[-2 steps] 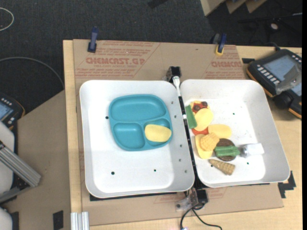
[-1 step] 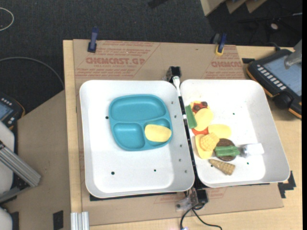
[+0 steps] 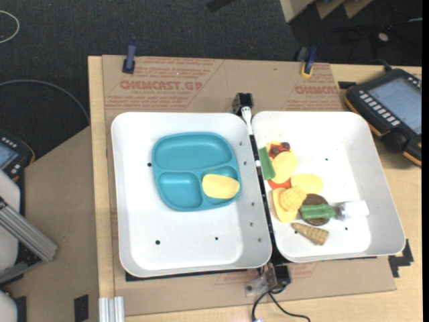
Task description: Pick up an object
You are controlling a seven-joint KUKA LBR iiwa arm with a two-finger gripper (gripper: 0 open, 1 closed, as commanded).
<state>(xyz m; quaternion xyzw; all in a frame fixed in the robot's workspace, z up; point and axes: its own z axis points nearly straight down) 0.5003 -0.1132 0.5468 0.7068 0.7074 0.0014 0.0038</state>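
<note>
Dark carpet surrounds the cardboard-topped counter [image 3: 201, 79] carrying two shallow white bins. Toy foods crowd the right bin's [image 3: 348, 133] inner edge, near the divider, so a pick there likely means separating neighbours: a waffle-textured cone [image 3: 311, 233] lies apart at the front. A yellow plastic piece [image 3: 220, 186] rests alone in the teal sectioned plate [image 3: 188, 156], left bin [image 3: 134, 180]. Tool's state: cannot tell.

Even, fairly bright overhead light falls across the scene with little glare. The two shallow white plastic bins [image 3: 181, 260] are close to washed out, with soft narrow shadows along their rims. The dark carpeted floor [image 3: 60, 25] stays dim. Focus is slightly soft throughout, and printed lettering on the brown cardboard-topped bench [image 3: 161, 82] reads fuzzily.
</note>
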